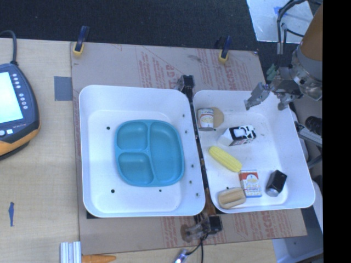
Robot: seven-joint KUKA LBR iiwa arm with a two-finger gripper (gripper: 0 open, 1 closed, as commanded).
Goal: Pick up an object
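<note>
Open gripper (270, 97) above right bin (290, 147)

End effector (270, 97) open, empty, tilted leftward.

You've got a divided plate (149, 152) in the left bin (93, 100); in the right bin (293, 141), corn (225, 159) lies centre, a can (205, 119) behind it.

Two white bins (90, 147) of smooth, glossy plastic are seen on scuffed brown cardboard (137, 64) — the blue divided plate (149, 152) looks matt plastic, the yellow corn cob (225, 159) bumpy, the bench (38, 190) pale wood-grain.
</note>
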